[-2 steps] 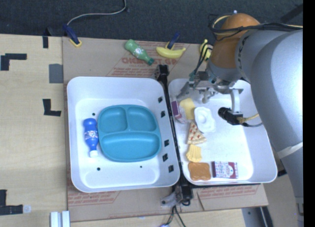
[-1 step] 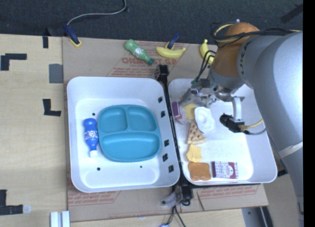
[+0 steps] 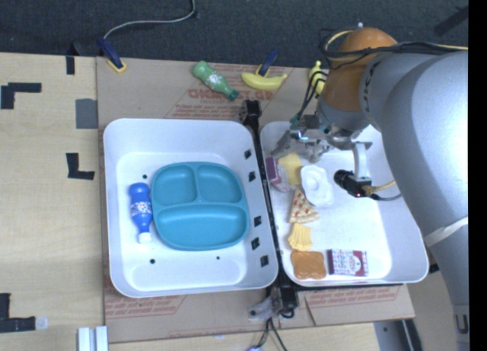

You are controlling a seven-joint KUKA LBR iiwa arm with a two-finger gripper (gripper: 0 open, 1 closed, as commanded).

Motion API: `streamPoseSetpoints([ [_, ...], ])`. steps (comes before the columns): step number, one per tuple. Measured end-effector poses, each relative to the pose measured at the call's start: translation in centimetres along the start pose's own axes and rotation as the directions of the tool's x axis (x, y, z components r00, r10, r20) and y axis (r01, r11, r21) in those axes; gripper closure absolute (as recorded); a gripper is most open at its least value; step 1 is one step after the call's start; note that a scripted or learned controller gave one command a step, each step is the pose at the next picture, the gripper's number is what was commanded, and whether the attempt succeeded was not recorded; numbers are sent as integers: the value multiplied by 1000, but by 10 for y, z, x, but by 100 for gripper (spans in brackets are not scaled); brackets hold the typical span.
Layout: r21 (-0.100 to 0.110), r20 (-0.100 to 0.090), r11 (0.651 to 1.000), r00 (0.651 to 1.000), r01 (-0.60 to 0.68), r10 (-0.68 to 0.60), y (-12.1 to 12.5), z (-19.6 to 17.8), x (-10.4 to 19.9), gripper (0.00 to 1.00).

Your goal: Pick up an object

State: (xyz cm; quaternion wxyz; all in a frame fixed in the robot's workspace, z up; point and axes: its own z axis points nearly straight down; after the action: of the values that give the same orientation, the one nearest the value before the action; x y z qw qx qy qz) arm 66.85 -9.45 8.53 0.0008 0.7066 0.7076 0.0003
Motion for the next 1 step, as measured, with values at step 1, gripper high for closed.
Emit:
streamPoseSetpoints([
  [1, 0, 0, 1000, 1000, 0, 0, 0, -10, 0, 100],
])
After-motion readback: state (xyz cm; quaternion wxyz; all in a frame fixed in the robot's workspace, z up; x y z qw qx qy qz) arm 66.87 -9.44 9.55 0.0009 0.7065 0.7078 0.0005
